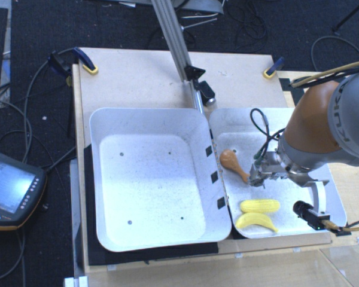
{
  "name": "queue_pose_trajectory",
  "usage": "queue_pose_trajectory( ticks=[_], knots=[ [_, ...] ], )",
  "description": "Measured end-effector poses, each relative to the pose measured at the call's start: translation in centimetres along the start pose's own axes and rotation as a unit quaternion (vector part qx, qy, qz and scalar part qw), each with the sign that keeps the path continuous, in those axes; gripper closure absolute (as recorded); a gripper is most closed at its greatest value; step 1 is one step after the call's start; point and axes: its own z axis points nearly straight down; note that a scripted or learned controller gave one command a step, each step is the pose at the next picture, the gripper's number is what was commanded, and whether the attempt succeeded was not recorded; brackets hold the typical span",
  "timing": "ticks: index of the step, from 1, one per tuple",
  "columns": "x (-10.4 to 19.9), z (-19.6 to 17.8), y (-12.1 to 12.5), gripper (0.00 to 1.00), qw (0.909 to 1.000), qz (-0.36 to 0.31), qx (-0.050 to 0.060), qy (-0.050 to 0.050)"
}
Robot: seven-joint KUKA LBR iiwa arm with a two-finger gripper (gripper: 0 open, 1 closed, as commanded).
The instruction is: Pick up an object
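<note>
Drumstick toy (234, 162) lies in the right bin (239, 124), near that bin's left wall, and the jaws (256, 179) sit right at its thin end — open or clamped, I cannot tell. Nothing looks lifted, so the pick itself remains. Corn cob (260, 206) and banana (255, 222) rest by the bin's front edge; the left bin (107, 124) sits alongside on the desk (137, 76).

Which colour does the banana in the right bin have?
Yellow; the banana shows in the camera view.

Grey arm (323, 124) from the right, jaws (255, 180) pointed down
</note>
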Motion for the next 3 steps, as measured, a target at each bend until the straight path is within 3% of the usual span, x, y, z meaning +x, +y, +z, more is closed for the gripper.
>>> queue_pose_trajectory(
  ticks=[1, 2, 3],
  knots=[
    [0.0, -6.0, 0.7, 1.00, 1.0000, 0.000, -0.003, 0.000],
    [0.0, -9.7, 0.8, 1.00, 1.0000, 0.000, -0.002, 0.000],
    [5.2, -8.8, 0.3, 1.00, 1.0000, -0.002, 0.000, 0.000]
  ],
)
